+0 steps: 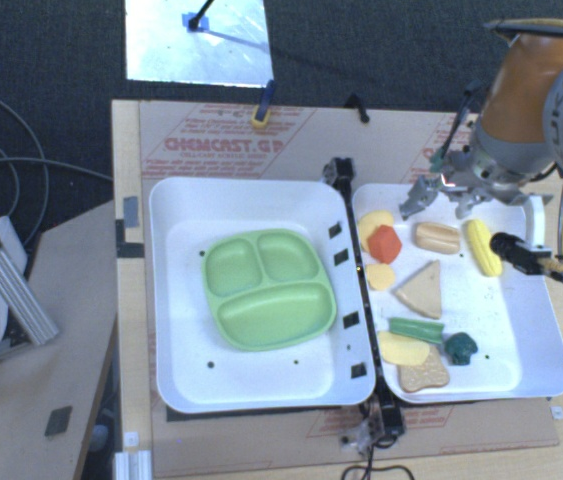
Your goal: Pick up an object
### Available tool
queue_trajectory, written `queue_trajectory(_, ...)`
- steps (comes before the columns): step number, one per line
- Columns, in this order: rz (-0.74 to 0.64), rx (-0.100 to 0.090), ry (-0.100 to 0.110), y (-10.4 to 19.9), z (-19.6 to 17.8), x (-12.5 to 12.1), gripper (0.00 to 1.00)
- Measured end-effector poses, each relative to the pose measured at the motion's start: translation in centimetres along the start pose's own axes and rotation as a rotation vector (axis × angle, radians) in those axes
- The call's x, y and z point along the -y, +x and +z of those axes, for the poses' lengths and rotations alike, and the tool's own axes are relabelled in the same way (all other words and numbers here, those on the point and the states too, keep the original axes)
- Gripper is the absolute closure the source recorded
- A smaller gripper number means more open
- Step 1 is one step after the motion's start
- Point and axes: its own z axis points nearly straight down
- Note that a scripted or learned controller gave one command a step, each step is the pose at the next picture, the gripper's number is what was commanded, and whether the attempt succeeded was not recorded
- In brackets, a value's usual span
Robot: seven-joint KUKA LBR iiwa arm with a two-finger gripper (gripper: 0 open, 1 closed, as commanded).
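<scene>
Hand (445,196) open above right bin (536,363); one corn cob (479,246), two bread slices (420,290).

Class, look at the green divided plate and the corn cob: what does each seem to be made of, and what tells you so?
Green divided plate: probably moulded plastic, one even colour, smooth with a soft sheen and rounded compartment ridges.
Corn cob: likely toy plastic or rubber, uniformly bright yellow with a slight gloss; its surface detail is too small to tell.

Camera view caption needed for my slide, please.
Gripper above toy food in the right bin; green plate in the left.
</scene>
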Motion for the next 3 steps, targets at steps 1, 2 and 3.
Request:
queue_trajectory(1, -0.001, 0.002, 0.001, -2.1, 11.6, -3.2, 0.00)
queue_trajectory(2, 0.004, 0.001, 0.001, -4.8, 11.1, -0.9, 0.00)
queue_trajectory(3, 0.003, -0.002, 0.006, -0.9, 11.1, 8.2, 0.00)
